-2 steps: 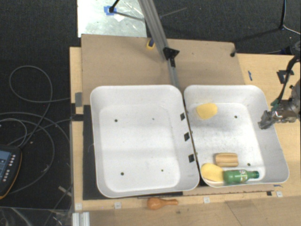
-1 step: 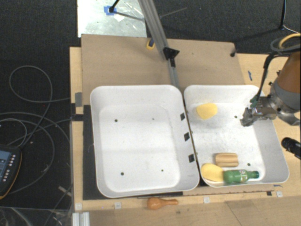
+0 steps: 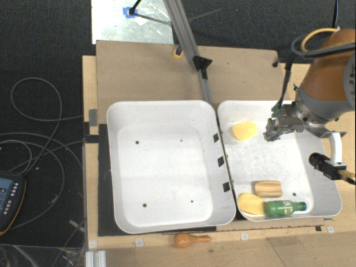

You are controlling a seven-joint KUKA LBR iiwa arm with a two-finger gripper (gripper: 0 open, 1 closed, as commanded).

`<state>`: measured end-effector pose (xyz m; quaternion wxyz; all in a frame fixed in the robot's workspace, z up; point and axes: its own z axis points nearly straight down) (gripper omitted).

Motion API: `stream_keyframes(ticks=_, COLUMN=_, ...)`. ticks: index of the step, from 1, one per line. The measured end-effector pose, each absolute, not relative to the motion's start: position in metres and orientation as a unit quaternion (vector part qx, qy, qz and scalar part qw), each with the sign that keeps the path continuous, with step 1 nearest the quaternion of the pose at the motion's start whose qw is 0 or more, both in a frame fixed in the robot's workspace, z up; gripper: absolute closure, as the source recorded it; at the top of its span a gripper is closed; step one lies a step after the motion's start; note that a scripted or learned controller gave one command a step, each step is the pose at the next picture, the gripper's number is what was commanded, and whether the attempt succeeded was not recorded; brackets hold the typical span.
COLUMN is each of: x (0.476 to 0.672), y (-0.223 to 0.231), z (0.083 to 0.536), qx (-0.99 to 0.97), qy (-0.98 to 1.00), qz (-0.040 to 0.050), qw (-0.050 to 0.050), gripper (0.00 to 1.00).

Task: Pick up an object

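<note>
The right bin [image 3: 317,171] holds a pale yellow lump [image 3: 244,131] near its far left corner. Along its near wall lie a tan bread roll [image 3: 267,188], a second yellow piece [image 3: 250,204] and a green bottle [image 3: 284,207] on its side. My gripper [image 3: 274,131] hangs over the far part of this bin, just right of the yellow lump and a little apart from it. Nothing shows between its dark fingers, and the angle hides how they stand.
The left bin [image 3: 119,149] sits beside the right one, joined by black clips [image 3: 220,161]. A small orange pear-shaped thing [image 3: 191,239] lies on the bench in front of the bins. A grey pole [image 3: 186,35] slants in from the top.
</note>
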<state>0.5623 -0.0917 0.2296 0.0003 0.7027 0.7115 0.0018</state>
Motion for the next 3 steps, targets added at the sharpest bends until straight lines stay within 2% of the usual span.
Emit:
stream_keyframes(ticks=1, x=0.574, y=-0.029, z=0.234, qx=0.702, qy=0.712, qz=0.0019, qw=0.0, gripper=1.0)
stream_keyframes(ticks=2, x=0.596, y=0.024, z=0.242, qx=0.703, qy=0.711, qz=0.0024, qw=0.001, gripper=1.0)
stream_keyframes(ticks=3, x=0.61, y=0.067, z=0.242, qx=0.703, qy=0.711, qz=0.0019, qw=0.0, gripper=1.0)
